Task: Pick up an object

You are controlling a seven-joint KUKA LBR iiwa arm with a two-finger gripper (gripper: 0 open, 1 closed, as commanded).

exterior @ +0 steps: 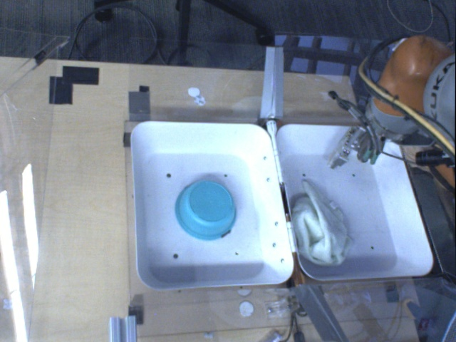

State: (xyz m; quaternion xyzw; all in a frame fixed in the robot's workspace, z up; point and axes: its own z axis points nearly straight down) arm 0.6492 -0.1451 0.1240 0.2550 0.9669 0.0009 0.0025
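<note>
We see the gripper (354,150) hovering over the far part of the right bin (399,191), fingers slightly spread with nothing between them. The nearest candidate is the crumpled clear bag of white material (319,223), lying against that bin's left wall, towards its near corner. Its long axis runs roughly parallel to that wall, the narrower end pointing to the far side. To grasp well, we judge the gripper should descend over the bag's bulky middle and close across the short axis, avoiding loose film. A blue bowl (206,209) sits upside down in the left bin (157,155), beyond the shared wall.
</note>
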